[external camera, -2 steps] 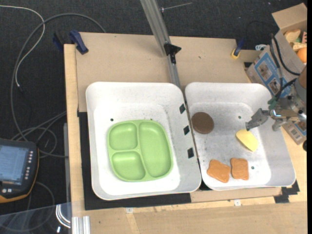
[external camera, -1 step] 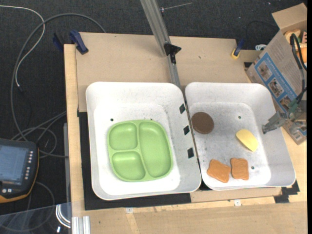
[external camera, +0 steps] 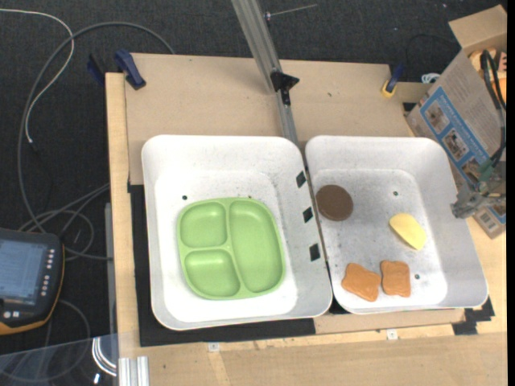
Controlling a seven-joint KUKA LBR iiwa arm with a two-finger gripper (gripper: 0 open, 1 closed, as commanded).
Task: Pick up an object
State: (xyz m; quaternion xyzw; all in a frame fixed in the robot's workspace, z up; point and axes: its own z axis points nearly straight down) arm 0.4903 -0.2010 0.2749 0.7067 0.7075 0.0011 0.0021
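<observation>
1. The yellow piece (external camera: 409,232) is the task object nearest your gripper. It lies on the floor of the right bin (external camera: 362,147), on the side toward the table's (external camera: 209,95) right edge and about midway between the far and near edges.
2. Its long axis runs on a diagonal, from the far-left end to the near-right end. It lies flat and touches nothing else.
3. Two orange-brown pieces lie nearer the table's near edge: one (external camera: 395,278) just beyond the yellow piece, the other (external camera: 360,281) just beside the first, further left. They look close together, and whether they touch is hard to tell.
4. A round brown disc (external camera: 334,203) lies against the right bin's left side, well apart from the yellow piece.
5. The gripper (external camera: 473,201) appears as a grey shape over the right bin's right rim, close to the table's right edge. Whether it is spread or closed cannot be told, and it holds nothing that you can see.
6. From the gripper, the yellow piece lies to the left and slightly toward the near edge, with bare bin floor between them. That is likely the shortest reach.
7. The left bin (external camera: 209,147) holds a green divided plate (external camera: 232,248), far from the gripper.
</observation>
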